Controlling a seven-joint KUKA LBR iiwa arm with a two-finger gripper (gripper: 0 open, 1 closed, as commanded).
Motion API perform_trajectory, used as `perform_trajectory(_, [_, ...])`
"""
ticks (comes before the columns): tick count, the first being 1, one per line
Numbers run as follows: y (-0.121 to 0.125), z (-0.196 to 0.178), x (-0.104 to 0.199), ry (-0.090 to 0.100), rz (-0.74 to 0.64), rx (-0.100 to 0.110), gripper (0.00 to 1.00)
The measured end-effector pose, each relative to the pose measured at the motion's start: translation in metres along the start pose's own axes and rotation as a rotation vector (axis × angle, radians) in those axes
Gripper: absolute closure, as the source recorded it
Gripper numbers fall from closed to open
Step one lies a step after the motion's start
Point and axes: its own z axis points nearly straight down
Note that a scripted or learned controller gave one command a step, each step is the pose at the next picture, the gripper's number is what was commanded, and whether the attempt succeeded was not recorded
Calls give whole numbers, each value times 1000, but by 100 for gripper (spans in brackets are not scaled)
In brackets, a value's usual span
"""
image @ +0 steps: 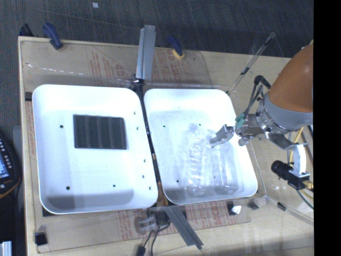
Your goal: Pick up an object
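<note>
Two clear plastic bottles lie side by side in the right bin point(160, 105). One bottle point(198, 161) is near the bin's middle, and the other bottle point(226, 168) is closer to the right wall. My gripper point(219, 136) hangs over the right half of this bin, just above the upper ends of the bottles. It points left, and nothing is seen held in it. A dark grey ribbed rectangular block point(100, 132) lies flat in the left bin point(48, 185).
A grey metal bar point(145, 52) stands at the back between the bins, with blue clamps point(52, 36) on the bench's far edge. Cables and a black fitting point(287, 174) sit right of the right bin. The arm's orange band point(295, 84) hangs over the bench's right side.
</note>
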Motion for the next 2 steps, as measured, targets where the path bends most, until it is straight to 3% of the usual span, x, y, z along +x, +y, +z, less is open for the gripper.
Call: perform_trajectory(2, [-14, -18, 0, -3, 105, -4, 0])
